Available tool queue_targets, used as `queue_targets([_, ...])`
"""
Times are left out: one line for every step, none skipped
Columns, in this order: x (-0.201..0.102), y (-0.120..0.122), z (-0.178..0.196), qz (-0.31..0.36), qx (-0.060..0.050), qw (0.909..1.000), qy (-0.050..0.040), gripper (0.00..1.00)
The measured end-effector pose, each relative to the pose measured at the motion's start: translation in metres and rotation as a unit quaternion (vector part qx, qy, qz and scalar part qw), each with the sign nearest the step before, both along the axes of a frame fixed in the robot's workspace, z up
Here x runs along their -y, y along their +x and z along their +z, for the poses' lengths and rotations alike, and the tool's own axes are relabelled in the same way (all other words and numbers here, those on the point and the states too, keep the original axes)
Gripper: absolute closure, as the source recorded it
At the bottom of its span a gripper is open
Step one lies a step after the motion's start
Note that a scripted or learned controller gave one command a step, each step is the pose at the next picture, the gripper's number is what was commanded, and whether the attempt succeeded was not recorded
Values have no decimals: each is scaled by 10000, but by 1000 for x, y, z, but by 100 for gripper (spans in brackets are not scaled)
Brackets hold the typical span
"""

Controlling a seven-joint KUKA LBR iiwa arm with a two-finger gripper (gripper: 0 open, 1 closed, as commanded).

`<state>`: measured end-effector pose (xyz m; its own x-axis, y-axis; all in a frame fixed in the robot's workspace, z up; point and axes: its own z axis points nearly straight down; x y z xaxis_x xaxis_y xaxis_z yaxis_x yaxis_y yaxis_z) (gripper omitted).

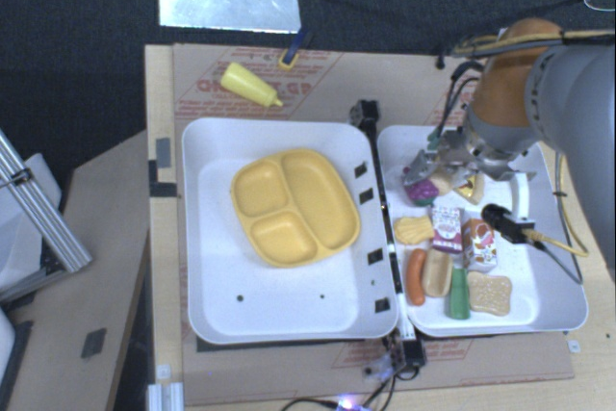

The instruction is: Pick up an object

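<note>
Down at the front of the right bin [568, 303] we see a slice of toast [490, 295], a green bottle [459, 295], a hot dog bun [437, 272] and a red sausage [415, 276]. They lie side by side, close together. Just behind them sit a small purple and white carton [448, 228], a red and white carton [479, 245] and a yellow wavy chip [414, 229].

Our gripper [431, 170] is low over the back part of this bin. It sits right above a purple toy [422, 192], maybe a plum or an eggplant. The tip looks like it touches the toy or is just beside it. We cannot tell how the tip is set, because the metal parts and the toy blur together. We do not see anything lifted up yet.

So we think the job is only partly done. Our arm [563, 101] has reached the toys and picked a spot. Grabbing and lifting are left to do. The purple toy is the likely pick, since it lies closest.

Over in the left bin [212, 303] rests a yellow tray [294, 205] with three parts. A yellow bottle [248, 84] lies on the bench [192, 63] behind that bin, well apart from our gripper.
</note>
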<state>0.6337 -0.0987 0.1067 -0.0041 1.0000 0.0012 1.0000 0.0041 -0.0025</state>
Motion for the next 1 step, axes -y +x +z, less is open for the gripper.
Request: queue_targets([-1, 0, -23, -6, 6, 10000, -4, 0])
